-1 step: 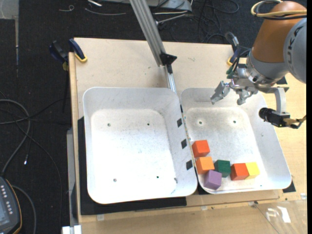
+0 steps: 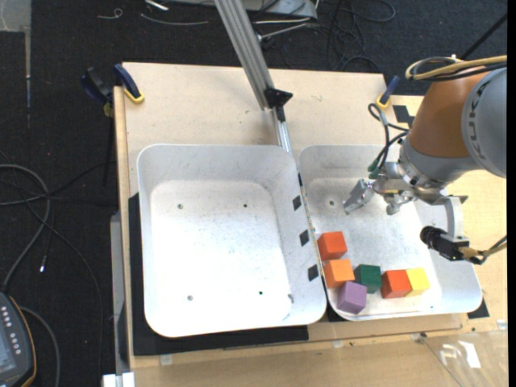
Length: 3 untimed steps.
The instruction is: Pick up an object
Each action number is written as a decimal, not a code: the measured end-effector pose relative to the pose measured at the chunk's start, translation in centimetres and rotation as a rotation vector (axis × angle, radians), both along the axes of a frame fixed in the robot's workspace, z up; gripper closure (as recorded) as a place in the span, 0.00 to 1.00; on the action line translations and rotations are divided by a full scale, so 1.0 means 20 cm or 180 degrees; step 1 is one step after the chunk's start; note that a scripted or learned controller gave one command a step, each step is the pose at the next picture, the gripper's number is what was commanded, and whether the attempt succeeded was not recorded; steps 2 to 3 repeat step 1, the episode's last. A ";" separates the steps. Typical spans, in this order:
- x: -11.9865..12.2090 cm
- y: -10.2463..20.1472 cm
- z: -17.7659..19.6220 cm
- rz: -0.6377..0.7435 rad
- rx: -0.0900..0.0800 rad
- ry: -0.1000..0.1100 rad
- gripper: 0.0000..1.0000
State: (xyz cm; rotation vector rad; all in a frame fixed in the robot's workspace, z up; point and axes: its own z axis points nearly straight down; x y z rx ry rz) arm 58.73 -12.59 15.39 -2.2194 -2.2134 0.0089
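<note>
Several small blocks lie in the right bin near its front edge: an orange-red block, an orange block, a green block, a purple block, a red block and a yellow block. My gripper hangs over the middle of the right bin, behind and a little right of the blocks. Its two fingers are spread apart with nothing between them. The orange-red block is the closest, below and to the left of the fingertips.
The left bin stands beside the right one, their rims meeting at the centre. A slanted metal rail runs from the top down to the bins' shared edge. Clamps sit at the bench's back corners.
</note>
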 end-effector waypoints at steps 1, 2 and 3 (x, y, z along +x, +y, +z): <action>0.02 -0.42 -0.02 -0.0015 -0.0019 -0.0034 0.00; 0.02 -0.42 -0.02 -0.0015 -0.0019 -0.0034 0.00; 0.02 -0.42 -0.02 -0.0015 -0.0019 -0.0034 0.00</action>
